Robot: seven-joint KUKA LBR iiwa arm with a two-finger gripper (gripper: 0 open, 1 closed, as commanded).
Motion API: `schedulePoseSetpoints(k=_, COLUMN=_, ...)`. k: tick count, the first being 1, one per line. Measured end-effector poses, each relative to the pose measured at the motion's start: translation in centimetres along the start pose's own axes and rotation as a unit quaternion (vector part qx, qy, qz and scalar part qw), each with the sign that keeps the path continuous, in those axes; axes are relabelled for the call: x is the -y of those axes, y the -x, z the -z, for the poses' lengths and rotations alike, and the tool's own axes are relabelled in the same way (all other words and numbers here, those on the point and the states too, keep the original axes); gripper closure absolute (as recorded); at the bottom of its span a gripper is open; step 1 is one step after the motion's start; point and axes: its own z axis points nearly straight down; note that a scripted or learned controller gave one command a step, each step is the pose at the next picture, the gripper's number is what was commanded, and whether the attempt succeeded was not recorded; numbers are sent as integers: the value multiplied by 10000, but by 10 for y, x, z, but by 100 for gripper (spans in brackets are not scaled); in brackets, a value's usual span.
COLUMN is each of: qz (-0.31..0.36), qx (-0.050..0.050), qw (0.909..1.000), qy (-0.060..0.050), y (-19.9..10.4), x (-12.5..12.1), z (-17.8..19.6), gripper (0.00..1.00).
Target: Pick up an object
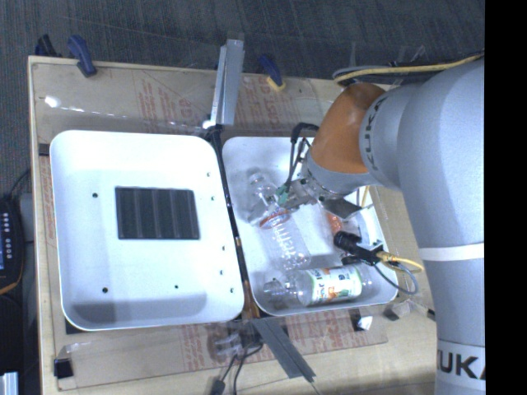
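Observation:
In the right bin (pixel 247 159) lie two clear plastic bottles. One bottle (pixel 280 225) with a red band runs from the bin's upper middle down toward its centre. The other bottle (pixel 325 286), with a white and green label, lies along the front wall. An orange object (pixel 333 218) peeks out under the wrist. My gripper (pixel 290 194) hangs over the upper bottle, close to its neck end. The wrist hides its fingers.
The left bin (pixel 82 179) holds a dark ribbed rectangle (pixel 156 213) on its floor. A metal divider bar (pixel 226 81) stands between the bins at the back. Blue clamps (pixel 81 53) sit on the bench's far edge. Cables (pixel 387 257) trail over the right bin's right rim.

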Motion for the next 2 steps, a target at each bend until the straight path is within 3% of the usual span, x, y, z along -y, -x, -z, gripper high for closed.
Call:
schedulePoseSetpoints(k=1, qz=17, qx=0, qw=10000, qy=-3, y=0, x=0, z=11, gripper=100)
schedulePoseSetpoints(k=2, qz=501, qx=10, qw=9987, qy=16, y=-17, x=-57, z=98, gripper=100)
